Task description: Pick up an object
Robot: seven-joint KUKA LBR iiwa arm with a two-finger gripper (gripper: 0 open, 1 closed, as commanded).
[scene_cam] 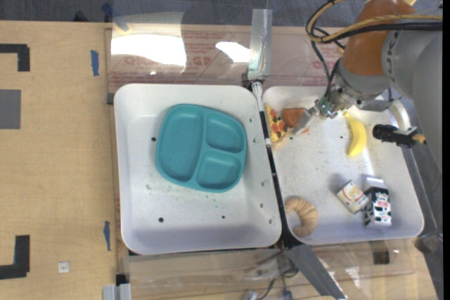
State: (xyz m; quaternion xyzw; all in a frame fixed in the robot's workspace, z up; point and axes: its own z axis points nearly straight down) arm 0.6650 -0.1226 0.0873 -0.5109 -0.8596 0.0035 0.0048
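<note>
My gripper (304,123) hangs low over the upper left corner of the right bin (320,172), its arm coming in from the upper right. Its tip is right beside a toy pizza slice (277,126) with red and yellow toppings that lies against the bin's left wall. A brown-orange piece (292,113) sits just above the tip, touching or nearly touching it. A yellow banana (356,135) lies to the right of the gripper. Whether anything is held cannot be made out.
The right bin also holds a tan croissant (302,214) at the front left, a small beige box (351,196) and a black-and-white carton (377,206) at the front right. A teal divided plate (200,147) lies in the left bin (133,172). A black cable connector (394,134) hangs beside the banana.
</note>
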